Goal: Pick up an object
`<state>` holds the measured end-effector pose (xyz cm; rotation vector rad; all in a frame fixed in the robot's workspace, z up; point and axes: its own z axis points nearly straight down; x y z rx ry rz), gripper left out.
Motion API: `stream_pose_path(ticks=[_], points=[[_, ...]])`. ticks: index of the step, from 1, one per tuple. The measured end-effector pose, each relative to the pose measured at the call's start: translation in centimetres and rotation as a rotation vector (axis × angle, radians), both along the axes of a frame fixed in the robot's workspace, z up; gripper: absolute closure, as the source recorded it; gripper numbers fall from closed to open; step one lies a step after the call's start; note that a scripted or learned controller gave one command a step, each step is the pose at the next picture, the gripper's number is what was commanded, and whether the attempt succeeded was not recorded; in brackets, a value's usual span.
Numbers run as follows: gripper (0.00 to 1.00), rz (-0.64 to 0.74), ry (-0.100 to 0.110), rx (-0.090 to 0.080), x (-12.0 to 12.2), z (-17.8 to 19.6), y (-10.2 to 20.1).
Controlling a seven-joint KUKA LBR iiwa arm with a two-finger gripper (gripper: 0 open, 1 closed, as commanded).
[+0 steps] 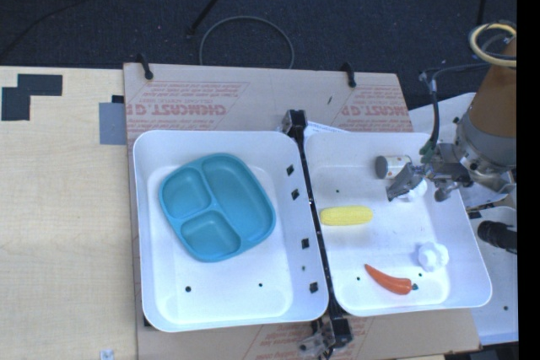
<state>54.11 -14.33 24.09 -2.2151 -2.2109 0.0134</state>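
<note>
I cannot tell how the gripper [415, 178] is set, low over the right bin's [354, 299] far right. Yellow corn [346, 216] lies mid-bin; nearer, a red pepper [390, 280]. Left bin [169, 299] holds a blue plate [218, 205].

Blue divided plate [218, 206] in a white bin [169, 299]; yellow corn [346, 217], red-orange pepper [388, 279] in the other

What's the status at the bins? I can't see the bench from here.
Gripper low over right bin, nothing seen between fingers. Corn, red pepper, white piece, grey cylinder lying loose. Blue plate in left bin.
</note>
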Motion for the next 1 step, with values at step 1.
stream_pose_path(ticks=[1], points=[[0.0,0.002,-0.013,-0.003,0.24,0.68,-0.03]])
